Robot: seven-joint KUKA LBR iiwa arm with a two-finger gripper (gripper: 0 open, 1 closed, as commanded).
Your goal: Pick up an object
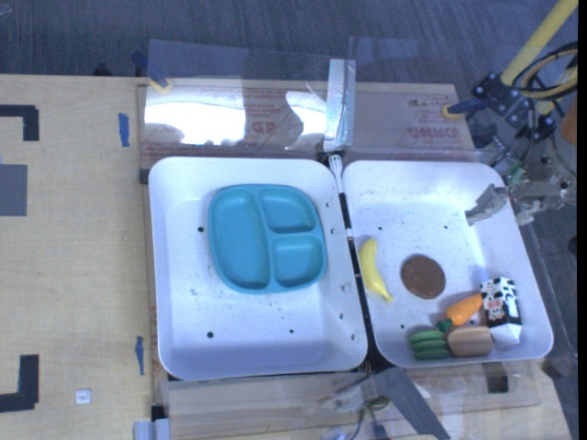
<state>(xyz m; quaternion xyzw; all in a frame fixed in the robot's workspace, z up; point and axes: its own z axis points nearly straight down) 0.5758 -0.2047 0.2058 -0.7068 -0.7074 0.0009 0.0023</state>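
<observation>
Gripper over right bin's far right side, holding nothing visible; open or shut, impossible to tell. Nearest, in that bin's corner: bun, greens, carrot, carton. Farther: disc, banana. Left bin: plate.

The wooden bench bears two shallow white bins side by side, their inner rims touching. The right bin lies directly beneath the gripper, whose jaws hang over its far right corner. The left bin sits well away from the jaws, on their left. Strips of blue tape and black marks lie on the bench farther left still.
</observation>
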